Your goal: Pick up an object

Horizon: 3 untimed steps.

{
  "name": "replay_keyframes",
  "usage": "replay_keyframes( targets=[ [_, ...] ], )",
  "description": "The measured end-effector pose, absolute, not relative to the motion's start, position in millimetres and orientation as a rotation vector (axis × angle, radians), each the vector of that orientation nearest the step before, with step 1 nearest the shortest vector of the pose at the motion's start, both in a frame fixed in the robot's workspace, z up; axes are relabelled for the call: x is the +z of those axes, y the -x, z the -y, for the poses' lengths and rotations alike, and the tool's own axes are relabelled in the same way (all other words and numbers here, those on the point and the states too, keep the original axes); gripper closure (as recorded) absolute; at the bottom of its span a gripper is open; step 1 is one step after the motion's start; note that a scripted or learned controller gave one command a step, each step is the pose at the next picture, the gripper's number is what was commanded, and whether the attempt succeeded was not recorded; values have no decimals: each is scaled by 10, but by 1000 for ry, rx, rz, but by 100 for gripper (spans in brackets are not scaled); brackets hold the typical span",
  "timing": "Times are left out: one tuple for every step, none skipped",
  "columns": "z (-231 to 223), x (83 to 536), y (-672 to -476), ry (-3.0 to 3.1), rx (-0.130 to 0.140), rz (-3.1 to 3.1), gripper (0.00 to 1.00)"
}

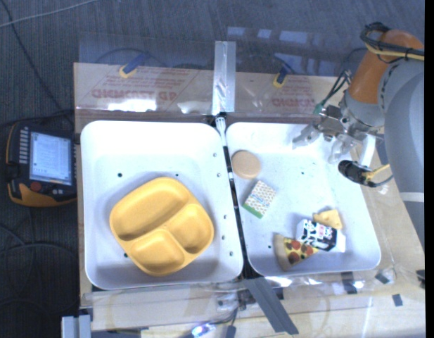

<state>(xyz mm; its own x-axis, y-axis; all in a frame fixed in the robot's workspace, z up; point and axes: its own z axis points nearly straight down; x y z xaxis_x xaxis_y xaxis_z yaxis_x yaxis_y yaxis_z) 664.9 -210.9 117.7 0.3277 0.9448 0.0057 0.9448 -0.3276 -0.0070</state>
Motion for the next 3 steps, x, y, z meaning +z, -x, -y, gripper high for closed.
replay_keyframes(
  targets=[
    [2024, 896, -6657, 2935, 46, 1023, 0],
    [2172, 1314, -6529, 3098, 14, 518, 0],
    [1397, 890, -5361, 3077, -8, 633, 0]
  ],
)
